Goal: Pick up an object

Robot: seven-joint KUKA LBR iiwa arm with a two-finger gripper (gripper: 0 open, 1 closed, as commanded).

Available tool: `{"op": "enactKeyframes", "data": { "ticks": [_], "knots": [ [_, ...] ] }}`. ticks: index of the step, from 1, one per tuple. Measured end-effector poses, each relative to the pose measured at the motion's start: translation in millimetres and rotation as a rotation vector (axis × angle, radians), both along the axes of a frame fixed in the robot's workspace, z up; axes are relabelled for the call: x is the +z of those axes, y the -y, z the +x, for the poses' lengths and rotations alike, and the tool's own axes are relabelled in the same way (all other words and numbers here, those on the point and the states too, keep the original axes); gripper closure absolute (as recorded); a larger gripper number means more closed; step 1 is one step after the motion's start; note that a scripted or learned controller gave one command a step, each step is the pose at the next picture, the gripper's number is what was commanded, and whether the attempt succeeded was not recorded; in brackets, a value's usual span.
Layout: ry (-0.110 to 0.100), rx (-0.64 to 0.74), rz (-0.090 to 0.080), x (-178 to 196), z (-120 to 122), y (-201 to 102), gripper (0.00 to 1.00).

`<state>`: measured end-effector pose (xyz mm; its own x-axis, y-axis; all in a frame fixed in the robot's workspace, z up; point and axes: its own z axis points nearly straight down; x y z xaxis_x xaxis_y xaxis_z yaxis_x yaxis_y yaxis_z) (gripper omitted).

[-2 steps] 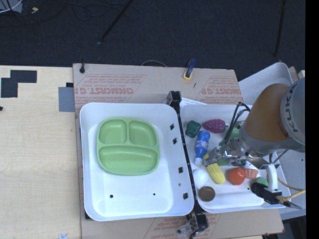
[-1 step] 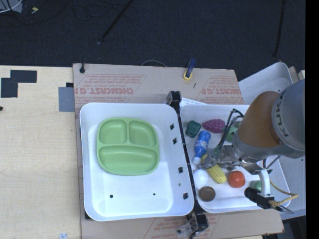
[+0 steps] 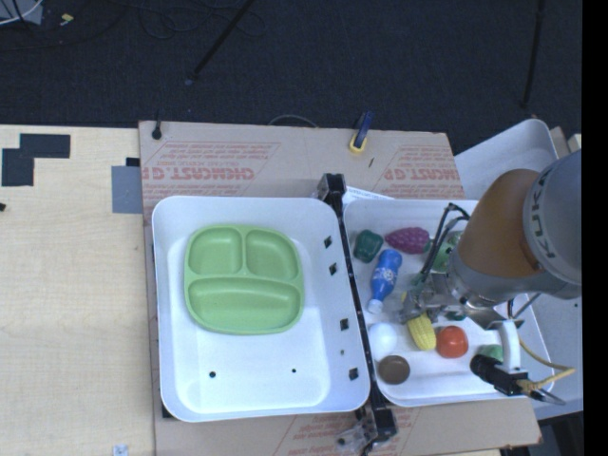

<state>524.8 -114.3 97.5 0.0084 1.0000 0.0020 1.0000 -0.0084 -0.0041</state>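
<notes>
**Operator:** Nearest the lens I have the brown round piece (image 3: 393,369) at the front of the right bin (image 3: 432,394); just behind it a white ball (image 3: 383,335), a yellow corn-like toy (image 3: 421,332) and a red tomato-like toy (image 3: 452,342).

**Colleague:** Where's the gripper (image 3: 425,299)?

**Operator:** Low over the corn, under the wrist; I cannot tell how it is set, the arm hides it.

**Colleague:** Is the corn the target, then?

**Operator:** My guess; it looks like light, stiff, smooth plastic, so it may slip; I'd pinch across its narrow middle, clear of the tomato touching its side.

**Colleague:** Other options?

**Operator:** A blue bottle (image 3: 385,275), a dark green piece (image 3: 368,246), a purple one (image 3: 410,239); the left bin (image 3: 190,369) bears a green divided plate (image 3: 244,279).
</notes>
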Motion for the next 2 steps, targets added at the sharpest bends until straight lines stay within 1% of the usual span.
{"op": "enactKeyframes", "data": {
  "ticks": [1, 2],
  "knots": [
    [0.003, 0.000, -0.002, 42, -3, 4, 1.00],
    [0.006, 0.008, -0.002, 85, -1, 1, 1.00]
  ]
}}
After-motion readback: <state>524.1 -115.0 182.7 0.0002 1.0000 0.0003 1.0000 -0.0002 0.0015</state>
